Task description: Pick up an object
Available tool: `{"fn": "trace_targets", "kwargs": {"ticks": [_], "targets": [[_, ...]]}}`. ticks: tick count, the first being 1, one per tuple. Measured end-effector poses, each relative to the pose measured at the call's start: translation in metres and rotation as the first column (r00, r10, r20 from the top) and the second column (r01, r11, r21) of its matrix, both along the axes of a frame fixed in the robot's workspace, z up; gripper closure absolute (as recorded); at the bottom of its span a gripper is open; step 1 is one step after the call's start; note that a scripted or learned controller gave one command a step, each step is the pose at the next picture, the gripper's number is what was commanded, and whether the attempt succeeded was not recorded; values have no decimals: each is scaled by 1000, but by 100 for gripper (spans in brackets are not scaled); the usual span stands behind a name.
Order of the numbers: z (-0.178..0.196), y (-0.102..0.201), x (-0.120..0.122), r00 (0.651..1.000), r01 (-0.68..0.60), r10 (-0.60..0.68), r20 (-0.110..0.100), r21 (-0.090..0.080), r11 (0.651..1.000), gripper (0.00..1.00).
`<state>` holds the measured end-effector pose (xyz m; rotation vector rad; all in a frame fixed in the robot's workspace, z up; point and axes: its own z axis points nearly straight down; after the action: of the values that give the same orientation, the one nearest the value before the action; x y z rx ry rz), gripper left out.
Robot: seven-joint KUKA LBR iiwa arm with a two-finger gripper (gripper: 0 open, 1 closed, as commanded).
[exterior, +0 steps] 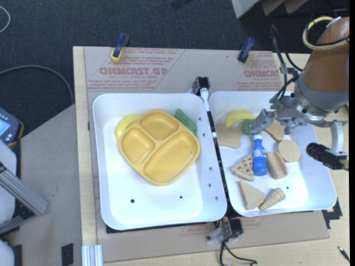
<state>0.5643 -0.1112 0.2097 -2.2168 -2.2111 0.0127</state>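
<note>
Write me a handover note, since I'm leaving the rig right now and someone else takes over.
Gripper: low over the right bin's far side, beside a green toy and the banana; nothing seen held.
Right bin also has a blue bottle, pizza slice, ice cream cone and bread pieces.
Left bin: yellow divided tray.
Done: nothing lifted.
Left: grasp and lift one object.

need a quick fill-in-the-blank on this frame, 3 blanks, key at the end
1. The yellow divided tray lies in the ____ bin.
2. The bottle in the right bin is ____ in colour.
3. The pizza slice lies in the ____ bin.

Missing words: left; blue; right
</note>
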Motion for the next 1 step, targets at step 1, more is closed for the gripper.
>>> {"fn": "trace_targets", "kwargs": {"ticks": [1], "targets": [[6, 0, 3, 1000, -3, 3, 13, -2, 1000, 0]]}}
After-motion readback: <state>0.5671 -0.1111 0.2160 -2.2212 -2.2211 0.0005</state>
